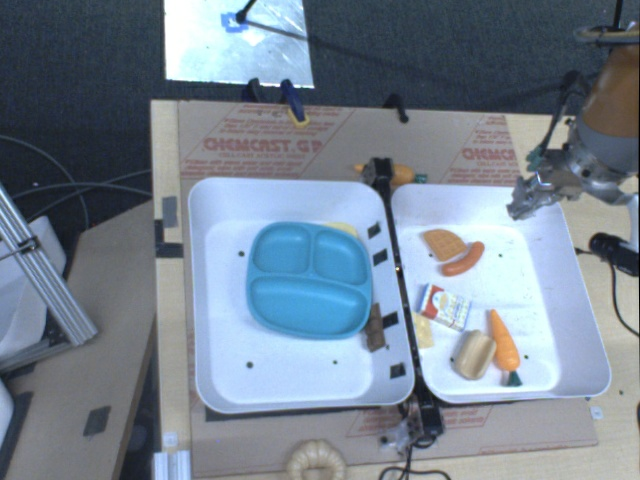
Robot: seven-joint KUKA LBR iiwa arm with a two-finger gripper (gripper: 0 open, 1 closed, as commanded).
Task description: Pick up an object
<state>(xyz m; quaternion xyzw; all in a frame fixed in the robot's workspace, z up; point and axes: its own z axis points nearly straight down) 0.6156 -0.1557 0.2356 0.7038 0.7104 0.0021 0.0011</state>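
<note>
Camera view: gripper (527, 200) hovers at about 1 o'clock over the right bin (585, 298), nothing between its fingers; can't tell if they're apart or together. Candidates lie loose in that bin: sausage (463, 259) and orange wedge (443, 242) centre-left, carton (445, 306) below, carrot (503, 340) and tan block (473, 354) toward 6 o'clock. Blue tray (310, 278) fills the left bin (215, 268). Judgement: pick not started; descent, grasp, lift all remain.

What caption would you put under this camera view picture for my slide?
Grey robot arm's gripper hovers over the right white bin of toy food, beside a blue divided plastic plate.
</note>
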